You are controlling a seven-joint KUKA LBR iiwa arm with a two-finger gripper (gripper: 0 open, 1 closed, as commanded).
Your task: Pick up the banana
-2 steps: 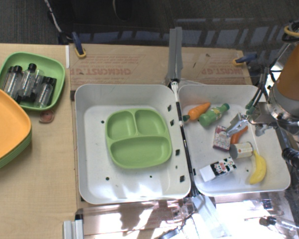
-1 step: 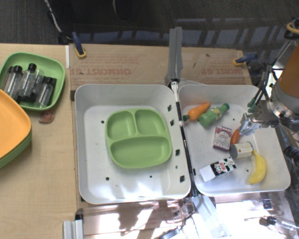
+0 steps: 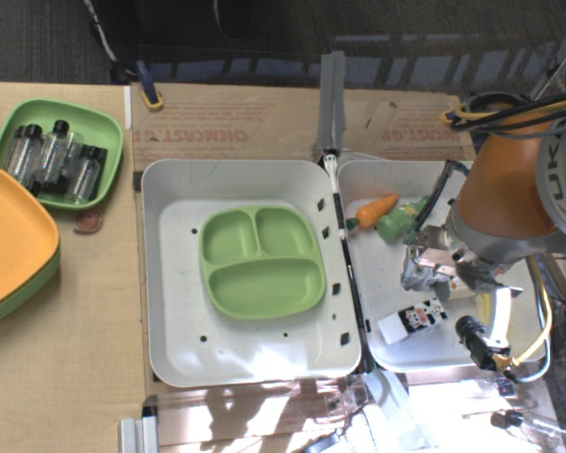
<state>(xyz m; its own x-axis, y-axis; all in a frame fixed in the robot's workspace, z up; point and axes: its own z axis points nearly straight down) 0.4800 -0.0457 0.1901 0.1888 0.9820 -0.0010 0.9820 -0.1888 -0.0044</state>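
Observation:
My gripper point(image 3: 426, 274) reaches down into the right bin point(image 3: 387, 352), near its middle, and the grey and orange wrist hides what lies below it. A small yellowish patch point(image 3: 418, 211) shows at the wrist's left edge, next to a green object point(image 3: 394, 224); it may be part of the banana, but too little of it shows to be sure. I see nothing between the gripper's fingers.
An orange carrot point(image 3: 376, 208) lies at the back left of the right bin. A small white and black box point(image 3: 410, 321) sits near that bin's front. The left bin point(image 3: 170, 347) holds a green divided plate point(image 3: 262, 260). Orange plates point(image 3: 9, 253) and a green tray of vials point(image 3: 61, 154) stand on the bench's left.

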